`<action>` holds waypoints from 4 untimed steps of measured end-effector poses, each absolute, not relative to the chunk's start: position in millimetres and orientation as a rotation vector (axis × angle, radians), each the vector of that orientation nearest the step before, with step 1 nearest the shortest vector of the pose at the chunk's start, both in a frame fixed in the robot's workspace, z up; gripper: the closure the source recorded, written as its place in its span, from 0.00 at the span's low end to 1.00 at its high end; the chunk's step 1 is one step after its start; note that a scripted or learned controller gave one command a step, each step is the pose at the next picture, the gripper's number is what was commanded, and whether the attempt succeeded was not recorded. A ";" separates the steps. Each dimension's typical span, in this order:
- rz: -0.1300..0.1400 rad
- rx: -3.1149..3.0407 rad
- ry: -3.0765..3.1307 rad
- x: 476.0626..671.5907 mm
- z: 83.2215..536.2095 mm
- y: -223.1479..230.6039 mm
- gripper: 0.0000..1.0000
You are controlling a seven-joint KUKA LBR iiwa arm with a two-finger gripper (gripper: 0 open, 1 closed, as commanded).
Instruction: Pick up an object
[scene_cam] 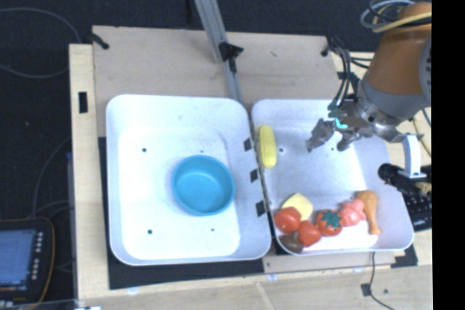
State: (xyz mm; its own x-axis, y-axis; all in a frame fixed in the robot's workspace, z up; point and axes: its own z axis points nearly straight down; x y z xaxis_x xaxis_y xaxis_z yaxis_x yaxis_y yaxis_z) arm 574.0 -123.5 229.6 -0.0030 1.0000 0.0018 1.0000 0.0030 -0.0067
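The gripper (331,136) hangs over the far part of the right bin (309,116), its two dark fingers spread apart with nothing between them and bare white floor beneath. The grey arm with its orange band (396,58) reaches in from the right.

The objects to pick from lie in this right bin. A yellow corn cob (267,146) rests against the bin's left wall, well left of the gripper; it is slim and smooth-looking, and its long axis runs near to far, roughly parallel to the wall. Along the near wall sits a tight cluster: a pale yellow wedge-shaped piece (298,204), two red tomato-like pieces (288,218) and (309,232) touching it, a red fruit with a green top (329,222), a pink piece (352,212), and an orange drumstick-shaped piece (370,209) at the right end, its length pointing near to far. A dark brown item (291,243) is partly hidden at the near edge of the pile. These pieces crowd one another, so each has neighbours pressed at its sides, while the corn cob has only the wall beside it.

The left bin (131,120) holds a blue bowl (203,184), upright, near its middle. A grey metal bar (207,7) slants from the far edge toward the gap between the bins.
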 end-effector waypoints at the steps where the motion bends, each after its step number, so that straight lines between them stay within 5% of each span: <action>1: -0.002 -2.217 -2.225 575.4 233.4 -123.5 0.00; 4: 0.005 -2.225 -2.218 582.6 97.7 -132.6 0.00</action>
